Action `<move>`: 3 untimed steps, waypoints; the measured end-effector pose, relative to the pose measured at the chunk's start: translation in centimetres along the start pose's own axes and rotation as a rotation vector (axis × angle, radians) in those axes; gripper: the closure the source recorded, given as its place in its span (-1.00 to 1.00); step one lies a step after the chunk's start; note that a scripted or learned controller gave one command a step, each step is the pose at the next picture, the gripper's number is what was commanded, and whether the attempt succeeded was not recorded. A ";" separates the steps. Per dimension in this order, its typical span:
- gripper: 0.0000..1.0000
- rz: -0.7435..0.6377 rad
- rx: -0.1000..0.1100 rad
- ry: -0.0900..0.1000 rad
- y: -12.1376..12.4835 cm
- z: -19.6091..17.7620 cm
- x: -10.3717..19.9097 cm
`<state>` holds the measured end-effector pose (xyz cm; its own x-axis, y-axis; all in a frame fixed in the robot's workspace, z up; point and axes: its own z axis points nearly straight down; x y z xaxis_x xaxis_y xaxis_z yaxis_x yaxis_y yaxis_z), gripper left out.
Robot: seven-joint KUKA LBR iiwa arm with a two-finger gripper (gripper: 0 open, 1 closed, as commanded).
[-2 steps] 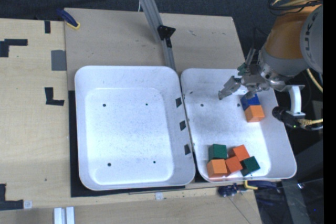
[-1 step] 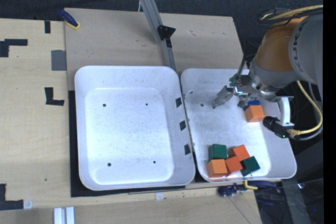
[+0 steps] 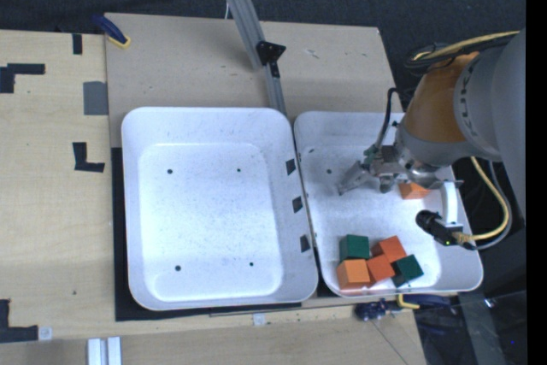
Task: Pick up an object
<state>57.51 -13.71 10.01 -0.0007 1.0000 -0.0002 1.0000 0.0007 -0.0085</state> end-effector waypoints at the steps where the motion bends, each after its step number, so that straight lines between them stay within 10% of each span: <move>1: 1.00 -0.002 -0.005 0.001 0.2 -1.3 0.1; 3: 1.00 -0.002 -0.014 -0.001 1.6 -11.8 -0.6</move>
<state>59.17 -14.28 21.82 -0.0025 1.0000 -0.0014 1.0000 0.0025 0.0056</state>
